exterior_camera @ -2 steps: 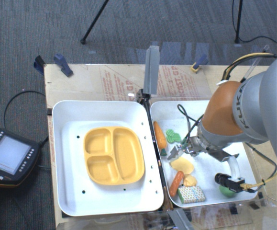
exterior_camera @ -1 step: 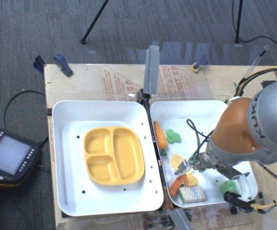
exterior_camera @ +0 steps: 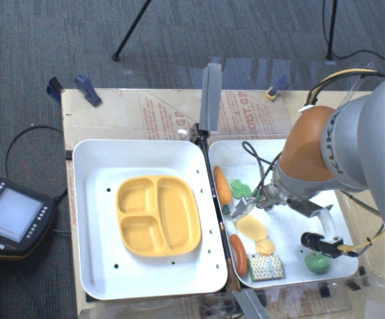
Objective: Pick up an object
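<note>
- Reaching in from the right, the grey arm (exterior_camera: 362,145) with its orange band bends down over the right bin (exterior_camera: 232,153), one of two white bins side by side on the tabletop (exterior_camera: 139,111).
- The pincer (exterior_camera: 243,207) sits low near that bin's left wall; from this angle I cannot tell whether it is open or closed, and nothing is seen gripped in it.
- An orange carrot (exterior_camera: 222,185) lies along the left wall, just beside the pincer.
- A small green leafy piece (exterior_camera: 241,189) lies just above the pincer, next to the carrot.
- A pale yellow slice (exterior_camera: 252,228) lies just below the pincer, with a smaller tan piece (exterior_camera: 265,246) touching its lower edge.
- A red sausage (exterior_camera: 238,253) lies by the lower left wall, beside a dotted white box (exterior_camera: 266,267) at the front edge.
- A green round fruit (exterior_camera: 317,263) rests in the bin's lower right corner, well apart from the pincer.
- The left bin (exterior_camera: 99,178) holds a yellow divided plate (exterior_camera: 159,216) with three compartments, lying flat in the middle.
- Blue clamps (exterior_camera: 87,90) sit at the tabletop's far edge.
- A handheld control tablet (exterior_camera: 9,218) lies on the floor to the left.
</note>
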